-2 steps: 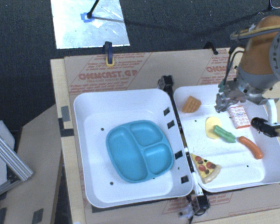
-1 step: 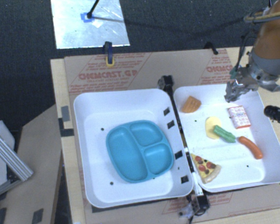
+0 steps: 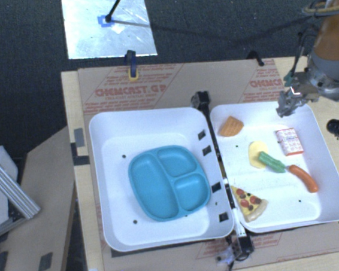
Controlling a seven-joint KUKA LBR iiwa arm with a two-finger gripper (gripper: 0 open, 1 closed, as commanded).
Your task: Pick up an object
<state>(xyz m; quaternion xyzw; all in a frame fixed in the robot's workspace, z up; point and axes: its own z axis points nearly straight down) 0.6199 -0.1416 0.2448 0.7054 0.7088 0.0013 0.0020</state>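
The right bin [image 3: 327, 205] holds several toy foods: an orange bread piece [image 3: 231, 126], a red and white packet [image 3: 289, 141], a yellow disc [image 3: 256, 153] with a green pepper [image 3: 271, 162] lying across it, an orange sausage [image 3: 303, 178] and a pizza slice [image 3: 249, 202]. My gripper [image 3: 288, 104] hangs over the bin's far right rim, above and a little beyond the packet, touching none of the foods. Nothing shows between its fingers.
The left bin [image 3: 110, 168] carries a blue divided plate [image 3: 167, 182]. A black divider [image 3: 215, 157] runs between the bins. Both rest on a cardboard sheet [image 3: 152, 85]. A shiny foil square [image 3: 108, 24] lies on the dark floor beyond. Metal framing [image 3: 3, 185] stands at left.
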